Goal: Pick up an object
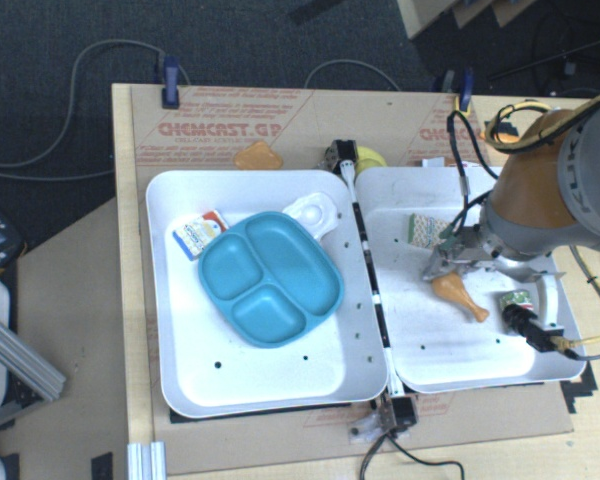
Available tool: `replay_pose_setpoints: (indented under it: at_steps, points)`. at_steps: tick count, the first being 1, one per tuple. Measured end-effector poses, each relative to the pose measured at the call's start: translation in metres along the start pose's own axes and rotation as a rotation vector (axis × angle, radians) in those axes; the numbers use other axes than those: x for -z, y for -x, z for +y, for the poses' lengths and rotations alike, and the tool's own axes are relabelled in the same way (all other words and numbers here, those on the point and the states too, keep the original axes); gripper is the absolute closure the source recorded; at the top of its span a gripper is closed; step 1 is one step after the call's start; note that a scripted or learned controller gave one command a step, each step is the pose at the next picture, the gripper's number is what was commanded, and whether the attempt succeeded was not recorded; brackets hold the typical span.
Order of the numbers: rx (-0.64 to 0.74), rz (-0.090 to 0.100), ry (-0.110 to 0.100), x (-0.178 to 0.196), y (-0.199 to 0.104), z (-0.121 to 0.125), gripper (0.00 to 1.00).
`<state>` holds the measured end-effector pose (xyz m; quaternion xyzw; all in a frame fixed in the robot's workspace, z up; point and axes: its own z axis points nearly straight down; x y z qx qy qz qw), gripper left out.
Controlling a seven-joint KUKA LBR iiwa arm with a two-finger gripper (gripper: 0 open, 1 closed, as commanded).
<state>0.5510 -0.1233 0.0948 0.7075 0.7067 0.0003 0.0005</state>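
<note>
Camera view: tool (448, 264), grip unclear, sits beside a tan drumstick toy (459, 296); a blue divided plate (269, 277) fills the left bin (175, 358).

Robotics lab, you can tell: plywood bench (280, 118) on dark carpet (60, 28), blue clamps (169, 80) at upper edge, cables (90, 68) trailing upper left, aluminium extrusion (20, 358) lower left, two white bins (180, 298) mid-frame, grey-orange arm (550, 188) at right.

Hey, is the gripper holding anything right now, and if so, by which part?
It cannot be told. The gripper is low in the right bin, right at the thick end of the tan drumstick-shaped toy, but the wrist hides whether that end sits between them.
</note>
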Motion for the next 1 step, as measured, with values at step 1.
replay_pose_setpoints:
  at_steps: [1]
  points:
    - [0.012, 0.002, 0.013, 0.0965, -0.0750, 0.0520, 1.00]
